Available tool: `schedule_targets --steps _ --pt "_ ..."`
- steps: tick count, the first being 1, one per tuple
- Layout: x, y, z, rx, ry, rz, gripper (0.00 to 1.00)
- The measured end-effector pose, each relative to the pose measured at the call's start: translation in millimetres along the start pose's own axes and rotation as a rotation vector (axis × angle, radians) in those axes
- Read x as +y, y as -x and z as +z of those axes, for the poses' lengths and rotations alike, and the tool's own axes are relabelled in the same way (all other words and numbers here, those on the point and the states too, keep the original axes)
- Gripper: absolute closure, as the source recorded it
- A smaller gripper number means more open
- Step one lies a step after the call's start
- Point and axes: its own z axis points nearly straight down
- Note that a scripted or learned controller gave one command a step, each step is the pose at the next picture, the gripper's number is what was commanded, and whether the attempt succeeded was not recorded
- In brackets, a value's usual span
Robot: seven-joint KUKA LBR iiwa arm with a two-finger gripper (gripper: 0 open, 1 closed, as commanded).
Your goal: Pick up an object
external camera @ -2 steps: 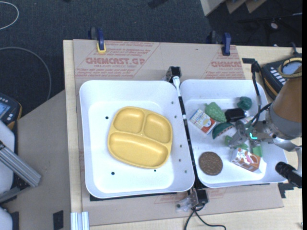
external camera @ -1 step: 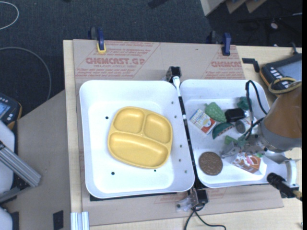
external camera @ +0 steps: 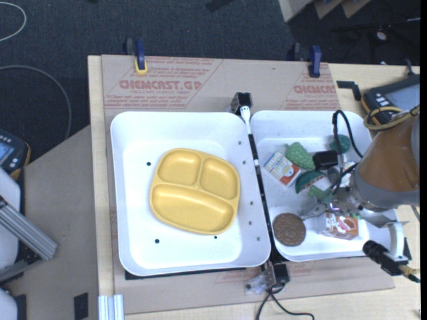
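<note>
Arm reaching into the right bin [external camera: 303, 252], working among its clutter.

Whether the gripper [external camera: 325, 204] is spread or pinching anything, I cannot tell; it is hovering just right of the brown disc [external camera: 289, 229], so it should be descending squarely over 1 item. Left of that disc, the smooth yellow 3-compartment tray [external camera: 195, 190] is lying; above it, a small glossy carton [external camera: 281, 167].

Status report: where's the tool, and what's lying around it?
Tool low in right white bin. Brown round disc, white-and-orange packet, green leafy pieces nearby. Yellow divided plate in left bin.
</note>
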Motion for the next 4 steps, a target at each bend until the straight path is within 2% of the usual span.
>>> schedule_targets --steps 4 --pt "-0.1 1.2 0.0 -0.001 0.001 0.001 0.00"
